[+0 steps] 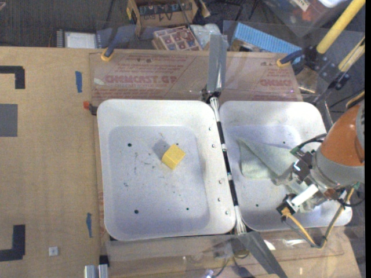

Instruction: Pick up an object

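A: Yellow block [173, 156]?
B: Lying near the middle of the left bin [105, 133], well apart from the gripper [293, 177].
A: And the gripper?
B: Low over the right bin [272, 112], at the right edge of a pale cloth [257, 160]. Open or closed, impossible to tell.

A single camera sits above the counter [46, 155] and looks down at a slant, with the far side at the top of the view. It stands far enough off to take in both bins whole: the left bin [145, 207] mid-frame, the right bin [266, 126] touching it. The arm [348, 146] enters at the right edge, partly cut off. Clutter [168, 10] beyond the counter shows along the top.
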Action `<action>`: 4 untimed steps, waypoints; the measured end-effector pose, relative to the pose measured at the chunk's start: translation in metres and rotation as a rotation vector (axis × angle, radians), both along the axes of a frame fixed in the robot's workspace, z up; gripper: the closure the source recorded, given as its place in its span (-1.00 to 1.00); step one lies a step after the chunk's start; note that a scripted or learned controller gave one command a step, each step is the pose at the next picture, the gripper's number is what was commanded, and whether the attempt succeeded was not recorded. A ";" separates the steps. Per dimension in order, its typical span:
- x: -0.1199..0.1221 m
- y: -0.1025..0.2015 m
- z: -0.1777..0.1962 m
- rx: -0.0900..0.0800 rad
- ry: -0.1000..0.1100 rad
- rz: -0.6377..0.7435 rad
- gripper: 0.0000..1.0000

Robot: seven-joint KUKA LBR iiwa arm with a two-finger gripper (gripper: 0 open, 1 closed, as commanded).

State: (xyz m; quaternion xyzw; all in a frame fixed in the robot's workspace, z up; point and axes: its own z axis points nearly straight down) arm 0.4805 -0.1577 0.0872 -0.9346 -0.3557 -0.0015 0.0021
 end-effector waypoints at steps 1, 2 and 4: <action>0.003 -0.015 0.000 -0.003 -0.002 -0.515 -1.00; 0.001 -0.036 0.090 -0.004 0.004 -0.362 -1.00; 0.011 0.002 0.116 -0.005 0.002 -0.300 -1.00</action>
